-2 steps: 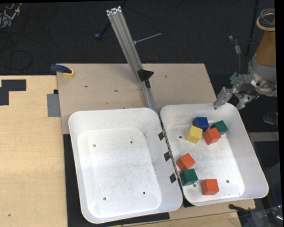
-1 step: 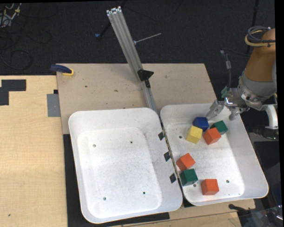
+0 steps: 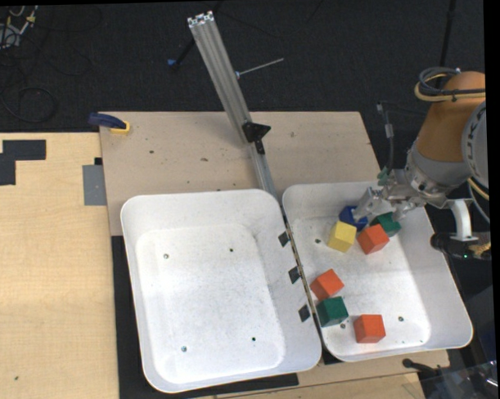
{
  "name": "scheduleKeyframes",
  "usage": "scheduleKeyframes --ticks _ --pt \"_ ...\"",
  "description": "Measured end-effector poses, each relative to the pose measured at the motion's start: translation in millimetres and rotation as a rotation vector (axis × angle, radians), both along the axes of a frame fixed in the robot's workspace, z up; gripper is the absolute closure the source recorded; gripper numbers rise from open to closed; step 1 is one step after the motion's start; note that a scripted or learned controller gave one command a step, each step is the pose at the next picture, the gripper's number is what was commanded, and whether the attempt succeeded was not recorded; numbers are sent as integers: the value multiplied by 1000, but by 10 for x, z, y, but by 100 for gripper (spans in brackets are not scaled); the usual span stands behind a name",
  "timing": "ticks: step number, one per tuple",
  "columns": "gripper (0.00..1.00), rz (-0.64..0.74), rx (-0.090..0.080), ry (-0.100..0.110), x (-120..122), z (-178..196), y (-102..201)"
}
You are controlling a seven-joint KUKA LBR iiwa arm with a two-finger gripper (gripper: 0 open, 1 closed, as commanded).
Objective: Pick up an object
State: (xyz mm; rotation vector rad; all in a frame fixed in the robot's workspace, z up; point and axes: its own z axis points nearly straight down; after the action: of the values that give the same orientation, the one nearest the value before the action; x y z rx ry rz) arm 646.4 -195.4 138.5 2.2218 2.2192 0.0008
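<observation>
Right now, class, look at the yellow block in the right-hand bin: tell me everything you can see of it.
The yellow block is a small cube, plain and matte, perhaps foam or painted wood. It sits turned at an angle to the walls of the right bin, in the bin's upper part, on the white floor. A blue piece lies just behind it, apparently touching, and an orange-red block stands close on its right. The gripper is above and to its right, not on it.
</observation>
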Motion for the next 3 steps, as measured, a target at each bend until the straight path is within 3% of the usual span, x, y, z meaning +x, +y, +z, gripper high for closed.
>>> scheduleKeyframes --ticks 1,3 --pt "100 -2 1 3 -6 79 -4" --pt "100 2 1 2 18 923 -19"
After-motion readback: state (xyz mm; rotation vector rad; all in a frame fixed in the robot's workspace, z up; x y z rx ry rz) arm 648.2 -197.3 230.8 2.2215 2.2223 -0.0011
